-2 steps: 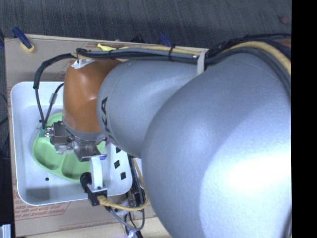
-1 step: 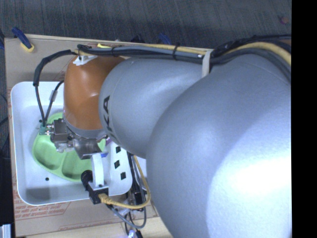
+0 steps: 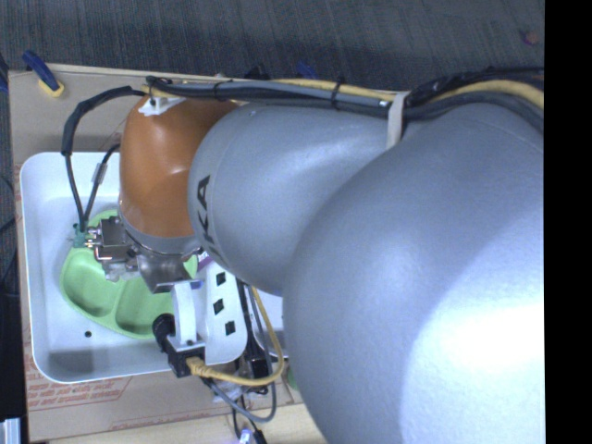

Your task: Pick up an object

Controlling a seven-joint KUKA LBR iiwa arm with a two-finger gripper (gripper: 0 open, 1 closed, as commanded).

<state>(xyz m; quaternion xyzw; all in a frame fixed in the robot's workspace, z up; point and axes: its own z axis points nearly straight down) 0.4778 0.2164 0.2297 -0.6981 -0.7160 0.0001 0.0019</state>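
A: Arm [image 3: 388, 248] first. Smooth matte grey shell, big rounded bulges, takes up most of the right and centre. Glossy orange dome band [image 3: 157, 169] above the wrist. Black cables [image 3: 277, 91] and a yellowish hose [image 3: 490, 89] run along its top edge, held by a pale strap.

B: Gripper?

A: Gripper [image 3: 125, 257] hangs under the orange band: bare metal block, a small green-tipped connector on its left, and a white housing [image 3: 213, 317] with square black holes just to its lower right. It sits over the green thing. Whether it's open or closed, and whether it holds anything, can't tell; the wrist hides that.

B: Object?

A: Green object [image 3: 92, 289], lime, smooth plastic look, rounded lobes like a shallow dish. It lies in the left white bin [image 3: 42, 276], near the middle, right under the gripper. Touching or not, can't tell.

B: Bin and surroundings?

A: Bin is glossy white, rounded corners, shallow walls. Brown cardboard-like bench [image 3: 74, 400] below it, with faint red print. A blue clip [image 3: 42, 70] at the top-left corner. Dark ribbed carpet-like floor [image 3: 185, 12] beyond.
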